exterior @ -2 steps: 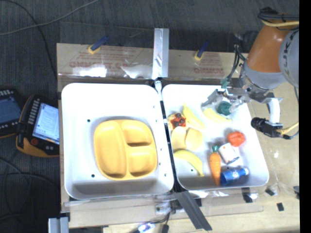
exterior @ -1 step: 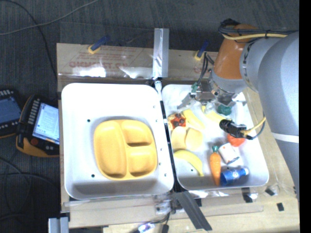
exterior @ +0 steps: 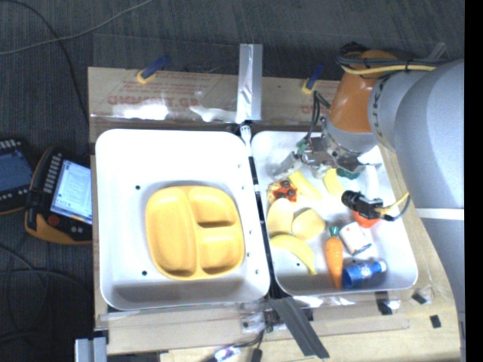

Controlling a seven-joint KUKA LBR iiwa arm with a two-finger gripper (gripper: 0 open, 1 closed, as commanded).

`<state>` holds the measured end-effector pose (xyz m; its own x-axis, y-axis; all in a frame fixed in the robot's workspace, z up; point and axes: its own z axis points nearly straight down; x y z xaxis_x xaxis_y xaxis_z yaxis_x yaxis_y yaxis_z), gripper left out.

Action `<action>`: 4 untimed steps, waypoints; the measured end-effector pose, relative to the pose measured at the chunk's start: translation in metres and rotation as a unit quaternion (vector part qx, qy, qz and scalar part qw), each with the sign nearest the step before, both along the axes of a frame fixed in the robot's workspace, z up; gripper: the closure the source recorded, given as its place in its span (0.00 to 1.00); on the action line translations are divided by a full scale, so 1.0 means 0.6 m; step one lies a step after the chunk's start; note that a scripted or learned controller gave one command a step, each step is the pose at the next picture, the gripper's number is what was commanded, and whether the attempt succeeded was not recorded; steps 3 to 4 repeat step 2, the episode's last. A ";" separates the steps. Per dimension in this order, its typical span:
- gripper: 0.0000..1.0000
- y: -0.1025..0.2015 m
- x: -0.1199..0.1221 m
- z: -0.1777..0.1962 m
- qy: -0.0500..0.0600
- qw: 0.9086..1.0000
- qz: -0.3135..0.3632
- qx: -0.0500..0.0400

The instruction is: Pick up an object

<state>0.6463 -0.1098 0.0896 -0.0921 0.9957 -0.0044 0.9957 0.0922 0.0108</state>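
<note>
smooth yellow divided tray [exterior: 195, 229], tapered orange carrot [exterior: 333, 258]

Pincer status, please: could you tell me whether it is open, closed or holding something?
Pincer: low over the right bin, state cannot be told.

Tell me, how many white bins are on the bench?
2. The left bin holds a yellow divided tray. The right bin holds the small toys, such as a carrot and a blue can.
</note>
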 end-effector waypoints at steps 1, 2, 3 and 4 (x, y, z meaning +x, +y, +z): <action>1.00 0.001 0.002 0.018 -0.001 1.000 0.000 0.001; 1.00 0.070 0.037 0.157 0.006 1.000 0.009 0.001; 1.00 0.070 0.037 0.157 0.006 1.000 0.009 0.001; 1.00 0.070 0.037 0.157 0.006 1.000 0.009 0.001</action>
